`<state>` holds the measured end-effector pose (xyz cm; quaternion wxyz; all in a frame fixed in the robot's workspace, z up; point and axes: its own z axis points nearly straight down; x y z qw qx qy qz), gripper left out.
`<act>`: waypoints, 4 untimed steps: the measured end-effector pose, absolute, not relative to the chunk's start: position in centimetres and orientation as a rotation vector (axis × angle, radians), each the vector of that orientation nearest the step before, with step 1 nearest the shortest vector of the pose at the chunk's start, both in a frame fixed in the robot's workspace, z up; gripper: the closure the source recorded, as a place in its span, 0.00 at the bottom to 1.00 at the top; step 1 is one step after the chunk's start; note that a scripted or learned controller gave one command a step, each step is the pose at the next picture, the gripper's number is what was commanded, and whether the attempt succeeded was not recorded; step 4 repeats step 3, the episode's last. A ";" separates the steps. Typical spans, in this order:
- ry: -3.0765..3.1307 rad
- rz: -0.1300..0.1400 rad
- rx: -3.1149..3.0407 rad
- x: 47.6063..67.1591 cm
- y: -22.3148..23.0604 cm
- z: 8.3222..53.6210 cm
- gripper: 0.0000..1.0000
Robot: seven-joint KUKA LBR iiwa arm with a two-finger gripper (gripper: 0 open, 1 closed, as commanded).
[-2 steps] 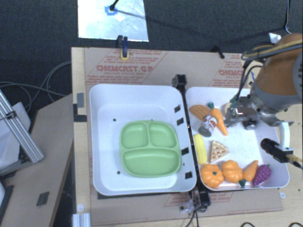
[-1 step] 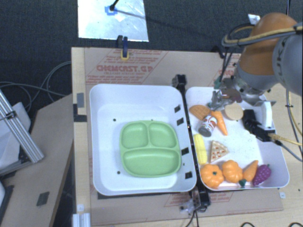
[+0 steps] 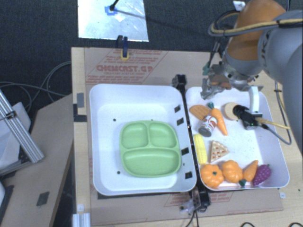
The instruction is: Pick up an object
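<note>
From the one camera above the bench, nothing has been lifted out yet: the play food all lies on the floor of the right bin [image 3: 272, 141], and the gripper [image 3: 208, 91] carries nothing that can be seen. The grasp itself is what remains, then the lift.

The left bin [image 3: 102, 126] holds a green divided plate [image 3: 150, 148] and nothing else. In the right bin the pieces crowd the left and near sides. A tan bread piece [image 3: 200, 111] lies just beside a carrot [image 3: 218, 121], with a small can [image 3: 209, 125] touching the carrot's left side. Below them sit a corn cob [image 3: 200, 148] along the bin's left wall and a pizza slice [image 3: 218, 151] next to it. Along the near wall are two small pumpkins [image 3: 221, 172], a second carrot [image 3: 250, 170] and a bunch of grapes [image 3: 262, 173]. A round tan piece [image 3: 229, 110] lies near the far right, next to a black fitting with a cable.

The arm [image 3: 265, 37] comes in from the right and hangs over the far left corner of the right bin. The gripper points down above the bread piece and appears near it, but whether it touches is unclear. Its tip is dark and blurred, so I cannot tell how it is set. The likeliest target, judged from position, is the bread piece or the carrot beside it.
</note>
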<state>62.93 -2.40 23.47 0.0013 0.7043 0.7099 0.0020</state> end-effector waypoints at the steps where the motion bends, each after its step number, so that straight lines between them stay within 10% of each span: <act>1: 2.227 0.003 2.213 65.1 -1.0 21.4 1.00; 4: 2.225 0.002 2.213 64.9 -1.2 21.5 1.00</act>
